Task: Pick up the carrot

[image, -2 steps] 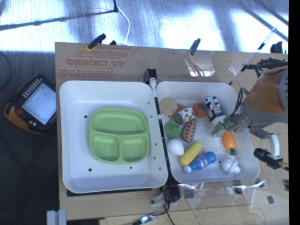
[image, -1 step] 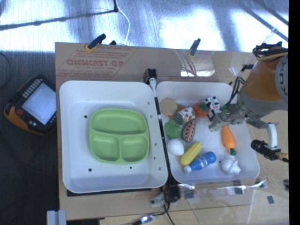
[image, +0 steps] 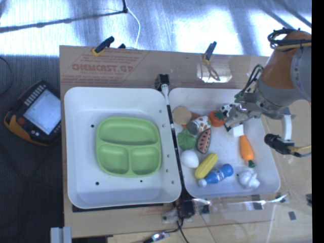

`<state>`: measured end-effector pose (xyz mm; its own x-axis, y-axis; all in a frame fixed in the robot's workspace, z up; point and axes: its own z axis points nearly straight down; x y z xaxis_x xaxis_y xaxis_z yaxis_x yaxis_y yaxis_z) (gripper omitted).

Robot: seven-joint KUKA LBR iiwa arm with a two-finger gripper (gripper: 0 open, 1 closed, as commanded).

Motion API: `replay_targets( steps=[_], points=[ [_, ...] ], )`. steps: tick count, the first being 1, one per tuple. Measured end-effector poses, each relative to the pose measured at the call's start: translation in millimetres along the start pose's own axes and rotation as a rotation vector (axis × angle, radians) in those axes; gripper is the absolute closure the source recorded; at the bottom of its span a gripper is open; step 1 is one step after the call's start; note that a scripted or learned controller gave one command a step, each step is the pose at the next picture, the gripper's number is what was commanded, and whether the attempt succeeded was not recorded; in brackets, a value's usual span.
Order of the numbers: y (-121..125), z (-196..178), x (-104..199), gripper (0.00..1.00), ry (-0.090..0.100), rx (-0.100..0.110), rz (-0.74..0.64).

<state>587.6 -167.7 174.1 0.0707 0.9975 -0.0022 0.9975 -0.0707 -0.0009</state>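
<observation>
Carrot (image: pixel 246 149) lies flat in the right bin (image: pixel 271 178), toward its right side, orange body running down and slightly right, green top at the lower end. Nothing touches it on the long sides; a small white piece (image: pixel 238 130) sits just above its upper end, a white lumpy toy (image: pixel 248 178) just below its leaf end.

Hand (image: pixel 234 121) hangs just above-left of the carrot's upper end, over the white piece. Whether it is wide or narrow, cannot tell; nothing visibly held.

Risks, as judged:
- descent lands on the white piece instead of the carrot
- closing along the carrot's length, not across, so it slips out
- a pinch near the tapered end lets it swivel and drop
- bin wall close on the right crowds the approach

Corn (image: pixel 206 165), blue bottle (image: pixel 218 174), egg (image: pixel 190 159), watermelon slice (image: pixel 204 140) lie well left. Green tray (image: pixel 129 146) in the left bin (image: pixel 76 135)
</observation>
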Motion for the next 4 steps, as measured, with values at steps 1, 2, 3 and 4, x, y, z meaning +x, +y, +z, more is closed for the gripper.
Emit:
replay_targets(
  steps=[1,2,3,4],
  points=[
    [8,-31,-50,1.00,-0.004,-0.003,-0.457],
    [8,-30,-49,0.00,-0.003,-0.002,-0.458],
    [-45,73,-43,0.00,0.006,0.004,-0.655],
    [-42,60,-43,1.00,0.000,-0.005,-0.653]
  ],
)
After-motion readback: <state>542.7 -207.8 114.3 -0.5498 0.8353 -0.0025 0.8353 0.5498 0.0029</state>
